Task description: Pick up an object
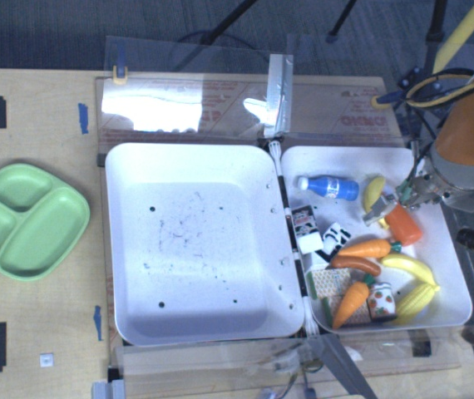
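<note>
Two shallow white plastic bins side by side on a pale wooden bench [46, 98]; the left bin [191, 231] shows a bare floor with faint scuffs and a few small dark holes; the right bin [453, 306] holds a jumble of toy items. Near its far wall lies a blue plastic bottle with a white cap [330, 187], its label too small to read; beside it a small yellow banana [373, 192]; in the middle, black-and-white printed packets [320, 235], writing illegible; below them two orange toy carrots [362, 249], a longer yellow banana [412, 270] and a small red-and-white box [382, 302]. The grey arm with an orange band [468, 131] enters from the right; its two-finger gripper [391, 209] sits low over the right bin, just beside an orange-red block [403, 224]; whether the tool is open or grasping cannot be told. Behind the bins stands a clear panel over brown board with reddish print, unreadable; a green three-compartment plate [26, 220] rests on the bench at left.
</note>
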{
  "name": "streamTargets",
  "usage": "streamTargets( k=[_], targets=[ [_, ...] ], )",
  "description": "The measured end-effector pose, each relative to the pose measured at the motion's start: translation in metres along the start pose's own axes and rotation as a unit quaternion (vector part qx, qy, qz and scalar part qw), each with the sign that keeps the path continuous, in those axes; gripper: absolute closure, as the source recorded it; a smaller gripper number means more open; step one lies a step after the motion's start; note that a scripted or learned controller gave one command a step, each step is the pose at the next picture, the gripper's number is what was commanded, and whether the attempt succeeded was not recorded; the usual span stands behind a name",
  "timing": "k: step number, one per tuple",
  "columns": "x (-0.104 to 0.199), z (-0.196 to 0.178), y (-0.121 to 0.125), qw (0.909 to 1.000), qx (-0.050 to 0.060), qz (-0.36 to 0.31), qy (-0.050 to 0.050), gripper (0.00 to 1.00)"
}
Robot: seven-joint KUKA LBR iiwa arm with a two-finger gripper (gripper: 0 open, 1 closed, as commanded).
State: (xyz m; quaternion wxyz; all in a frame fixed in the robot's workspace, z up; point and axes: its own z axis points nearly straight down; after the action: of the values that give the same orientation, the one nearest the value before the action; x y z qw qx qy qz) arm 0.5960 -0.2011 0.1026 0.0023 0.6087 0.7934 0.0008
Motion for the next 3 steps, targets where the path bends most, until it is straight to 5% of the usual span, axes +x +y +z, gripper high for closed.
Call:
streamTargets(
  k=[1, 2, 3],
  targets=[
    [0.015, -0.012, 0.001, 1.0, 0.001, 0.004, 0.001, 0.0],
    [0.03, -0.021, -0.025, 1.0, 0.002, -0.007, 0.002, 0.0],
    [-0.01, 0.016, 0.026, 0.9995, 0.0, -0.031, 0.0, 0.0]
  ],
)
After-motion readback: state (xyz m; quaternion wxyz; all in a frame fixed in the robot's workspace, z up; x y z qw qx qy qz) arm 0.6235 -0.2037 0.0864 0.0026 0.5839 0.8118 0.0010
